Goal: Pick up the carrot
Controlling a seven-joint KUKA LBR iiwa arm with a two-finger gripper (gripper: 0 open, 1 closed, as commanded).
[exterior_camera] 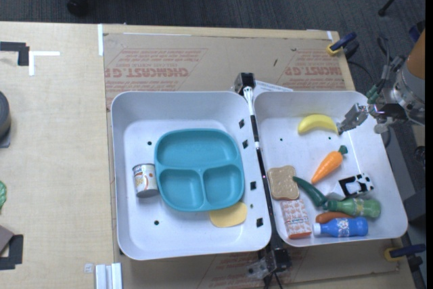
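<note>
- I see the carrot (327, 164) lying flat in the right bin (379, 145), roughly mid-bin, its green top pointing toward the far right corner.
- My hand (354, 117) hangs over the far right part of that bin, just beside the banana (318, 123); it carries nothing, and I cannot tell how its jaws stand.
- Risk 1: dropping straight down from here would land nearer the banana than the carrot, so I could grab the wrong thing.
- Risk 2: the carrot lies at a slant; a badly turned hand could pinch its tapered tip and squirt it away.
- Risk 3: the green pepper (312, 190) and the black-and-white block (356, 183) sit near, and a stray finger could knock them.
</note>
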